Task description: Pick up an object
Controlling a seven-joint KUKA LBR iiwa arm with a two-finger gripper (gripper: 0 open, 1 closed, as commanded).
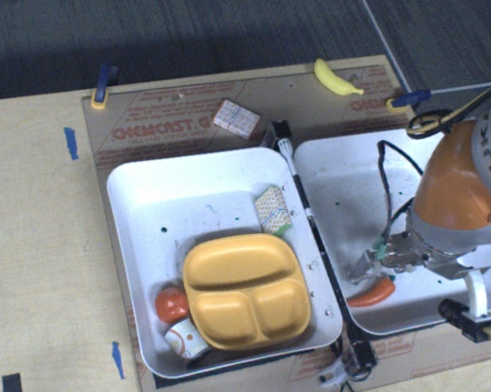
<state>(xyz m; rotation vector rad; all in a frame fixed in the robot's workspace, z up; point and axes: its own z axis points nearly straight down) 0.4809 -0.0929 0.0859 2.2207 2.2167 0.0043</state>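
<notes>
A light wooden bench (41, 292) is carrying a brown cardboard sheet (171, 119). Lying on the sheet are the left bin (139, 278) and, touching it, the right bin (332, 165). Beyond the left bin are lying a small patterned packet (236, 118) and, farther right, a banana (336, 78).

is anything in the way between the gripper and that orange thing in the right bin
Nothing visible. The gripper sits just above the orange object near the right bin's front edge, with only bare bin floor around them.
</notes>
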